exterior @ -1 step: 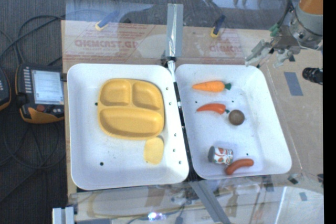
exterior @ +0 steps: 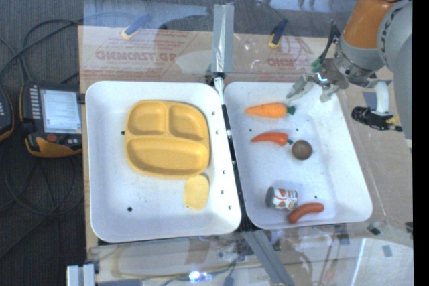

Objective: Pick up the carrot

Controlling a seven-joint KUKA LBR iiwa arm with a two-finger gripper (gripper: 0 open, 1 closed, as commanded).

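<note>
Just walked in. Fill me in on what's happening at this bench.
A grey robot arm reaches in from the right, its gripper open above the far edge of the right bin. The carrot lies untouched in that bin, just left of the gripper. The left bin holds a yellow tray.

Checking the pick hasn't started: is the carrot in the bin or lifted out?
In the bin. The carrot lies flat on the right bin floor, the pincer apart from it, up and to its right.
</note>
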